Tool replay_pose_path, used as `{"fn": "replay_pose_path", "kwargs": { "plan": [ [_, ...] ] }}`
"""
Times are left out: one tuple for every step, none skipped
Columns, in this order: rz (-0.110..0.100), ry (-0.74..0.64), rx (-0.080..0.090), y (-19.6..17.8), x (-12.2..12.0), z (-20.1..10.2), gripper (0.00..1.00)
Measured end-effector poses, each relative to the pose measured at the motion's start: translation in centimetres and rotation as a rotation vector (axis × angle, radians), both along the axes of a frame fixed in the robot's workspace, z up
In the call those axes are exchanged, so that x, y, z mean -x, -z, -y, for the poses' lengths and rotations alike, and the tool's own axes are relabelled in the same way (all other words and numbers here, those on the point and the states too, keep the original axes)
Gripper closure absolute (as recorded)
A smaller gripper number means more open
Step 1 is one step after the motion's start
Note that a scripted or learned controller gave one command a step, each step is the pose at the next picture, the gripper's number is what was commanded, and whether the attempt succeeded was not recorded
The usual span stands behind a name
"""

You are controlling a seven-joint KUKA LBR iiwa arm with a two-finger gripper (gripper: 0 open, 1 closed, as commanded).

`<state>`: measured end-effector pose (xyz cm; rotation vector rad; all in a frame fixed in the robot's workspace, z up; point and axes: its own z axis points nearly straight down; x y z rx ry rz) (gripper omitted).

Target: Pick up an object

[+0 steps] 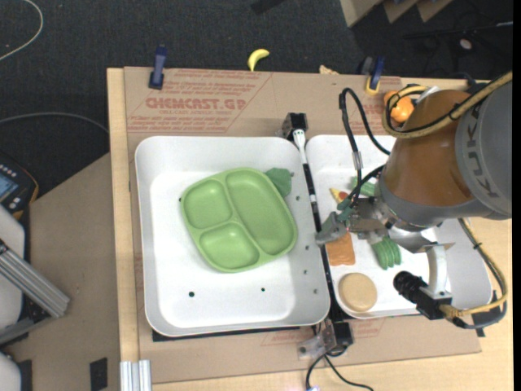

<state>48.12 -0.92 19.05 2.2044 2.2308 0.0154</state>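
In the right bin (472, 279), an orange flat piece (342, 252) lies near the left wall, with a tan round object (356, 292) just in front of it. A green ridged object (387, 253) sits beside the orange piece. My gripper (335, 228) hangs low over the right bin's left side, right above the orange piece's far end; I see nothing clearly held in it. The arm's orange band and grey wrist hide much of the bin. Small orange and green bits (339, 194) show behind the gripper.
The left bin (163, 243) holds a green divided plate (238, 218) with a small green object (280, 177) at its far right corner. A black rod (309, 186) runs along the divide between the bins. A yellow banana (258, 57) lies off the bench at the back.
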Motion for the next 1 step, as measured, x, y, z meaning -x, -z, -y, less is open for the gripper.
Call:
{"fn": "replay_pose_path", "kwargs": {
  "plan": [
    [-0.007,0.013,0.004,-0.45,0.11,0.73,1.0]
  ]
}}
